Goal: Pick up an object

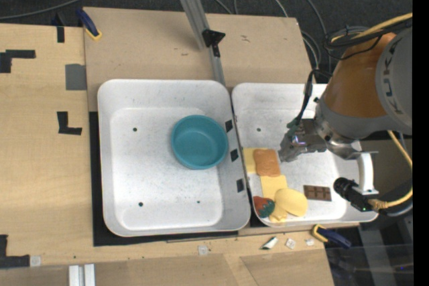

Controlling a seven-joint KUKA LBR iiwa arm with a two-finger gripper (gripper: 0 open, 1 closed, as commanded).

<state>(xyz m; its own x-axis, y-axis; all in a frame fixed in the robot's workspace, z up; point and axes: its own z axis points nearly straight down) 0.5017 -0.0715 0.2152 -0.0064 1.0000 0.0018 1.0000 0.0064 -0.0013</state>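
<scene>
Landmark: teal bowl [199, 141], sitting upright in the left bin [120, 144], toward that bin's right side.

Right bin [268, 100] is just right of the bowl, across the shared rim. Pickable objects are clustered in its near-left part, down-right of the bowl: an orange-brown toast-like slab [266, 161], touching or overlapping a pale yellow flat piece [271, 184] below it, then a rounded yellow lump [290, 201] at the near edge. A small red and green item [263, 206] is tucked against the lump's left side; too small and overlapped to identify. A dark brown chocolate-like bar [316, 193] lies apart, further right of the lump.

Gripper [293, 146] is over the right bin, well right of the bowl, just beside the toast slab's right edge. Nothing visibly between the fingers. The tips blend into a dark metallic blob, so whether they are spread or closed: cannot tell.

Arm body [362, 94] with its orange band covers the right bin's far-right area; the bin's right wall is mostly hidden under it.

A grey pole [194, 7] runs diagonally up behind the bowl, out of frame at the top.
</scene>
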